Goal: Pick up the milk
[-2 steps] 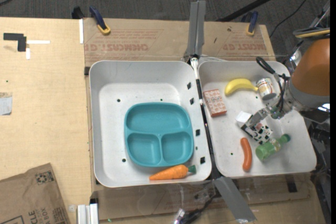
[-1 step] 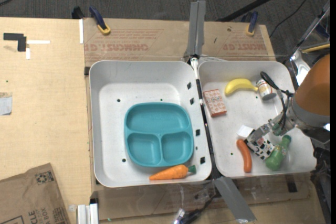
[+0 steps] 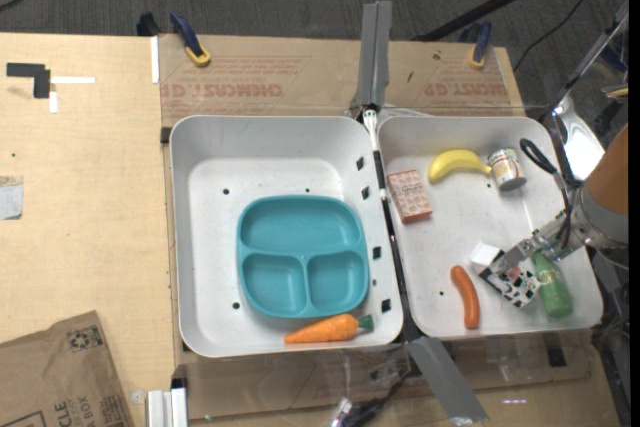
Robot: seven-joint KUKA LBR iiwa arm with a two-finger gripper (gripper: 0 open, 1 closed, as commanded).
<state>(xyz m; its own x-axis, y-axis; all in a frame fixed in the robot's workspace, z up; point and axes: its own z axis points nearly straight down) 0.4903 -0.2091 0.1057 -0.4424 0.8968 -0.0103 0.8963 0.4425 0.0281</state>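
in the near right corner of the right bin (image 3: pixel 440 315), the milk (image 3: pixel 508 277), a small carton printed with black-and-white cow patches and a white top, lies tilted on the bin floor, and the gripper (image 3: pixel 532 253) sits right on top of it, reaching in from the right edge. whether the fingers are apart or closed on the carton i cannot tell; the metal parts and the carton blur together there. judging by this, the approach is done, but the lift is not: the carton looks to be resting on the floor, so the grasp and raise are left. a green, rounded, glossy bottle (image 3: pixel 551 285) lies touching or just beside the carton, which could crowd a grasp. nearby lie a smooth orange-red sausage (image 3: pixel 466 296), a curved yellow banana (image 3: pixel 457 163), a small shiny can (image 3: pixel 506 169) and a flat reddish box (image 3: pixel 409 195). the left bin (image 3: pixel 200 245) holds a teal plastic plate (image 3: pixel 301 256) with three compartments, and a matte orange carrot (image 3: pixel 322 329) just beside its near edge.
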